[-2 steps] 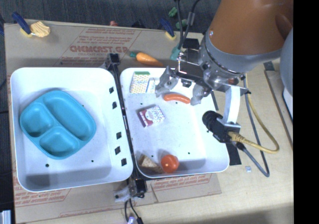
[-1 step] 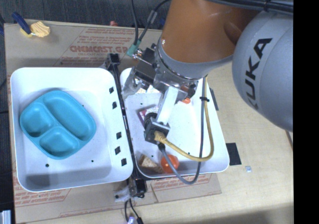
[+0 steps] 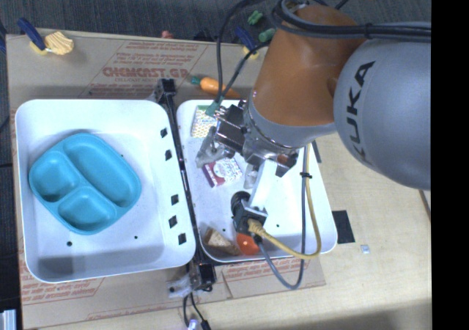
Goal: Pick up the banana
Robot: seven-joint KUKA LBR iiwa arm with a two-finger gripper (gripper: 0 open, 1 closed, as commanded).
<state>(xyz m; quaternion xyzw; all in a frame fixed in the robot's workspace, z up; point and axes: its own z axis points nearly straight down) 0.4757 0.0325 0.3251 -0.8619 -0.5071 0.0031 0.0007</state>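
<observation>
1. While the grey, orange-banded arm [image 3: 315, 79] leans over the right bin [image 3: 289, 222], its gripper [image 3: 227, 149] hangs near that bin's back-left corner above a printed packet [image 3: 223, 171]; you cannot tell whether it is open or closed.
2. Your left bin [image 3: 88, 112] holds a smooth blue three-part plate [image 3: 84, 182], with white floor free along its edges.
3. You cannot tell where the banana lies relative to the gripper. A brown piece [image 3: 218, 240] and an orange-red piece [image 3: 248, 244] sit at the right bin's front edge.

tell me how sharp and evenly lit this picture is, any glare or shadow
Camera view: soft overall, small items in the right bin hard to make out. Light is even, with mild sheen on the blue tray and a dim shadow in the left bin's near corner. The arm, close to the lens, looms large, hides much of the right bin, and shades it beneath.
</observation>
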